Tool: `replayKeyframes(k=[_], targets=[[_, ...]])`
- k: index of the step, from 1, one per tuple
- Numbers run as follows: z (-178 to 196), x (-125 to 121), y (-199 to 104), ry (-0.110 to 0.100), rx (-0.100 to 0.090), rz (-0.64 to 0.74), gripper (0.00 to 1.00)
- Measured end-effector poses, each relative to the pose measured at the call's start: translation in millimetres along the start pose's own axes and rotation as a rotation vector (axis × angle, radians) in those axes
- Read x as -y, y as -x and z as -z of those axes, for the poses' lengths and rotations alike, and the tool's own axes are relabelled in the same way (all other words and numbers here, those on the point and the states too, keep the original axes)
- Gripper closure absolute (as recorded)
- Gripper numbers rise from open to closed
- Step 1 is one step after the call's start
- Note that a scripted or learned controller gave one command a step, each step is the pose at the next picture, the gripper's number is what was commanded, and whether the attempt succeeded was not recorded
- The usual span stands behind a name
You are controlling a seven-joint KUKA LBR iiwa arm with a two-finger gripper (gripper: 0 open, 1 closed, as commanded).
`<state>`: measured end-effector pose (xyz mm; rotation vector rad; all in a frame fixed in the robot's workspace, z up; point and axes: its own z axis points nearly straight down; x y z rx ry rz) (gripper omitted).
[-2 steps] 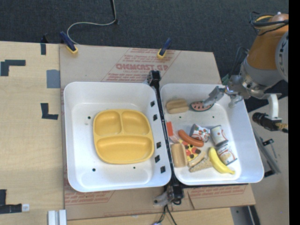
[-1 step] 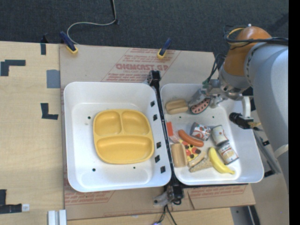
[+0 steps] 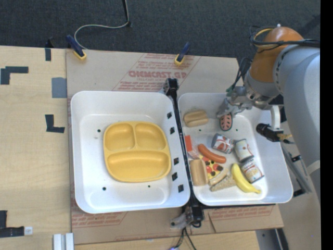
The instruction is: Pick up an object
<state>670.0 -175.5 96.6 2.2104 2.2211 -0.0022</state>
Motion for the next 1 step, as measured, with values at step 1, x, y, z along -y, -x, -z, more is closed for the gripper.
replayKeyframes(k=[1], targets=[[99.4, 77.4, -14.4, -0.003, -0.006, -0.004, 1.0]])
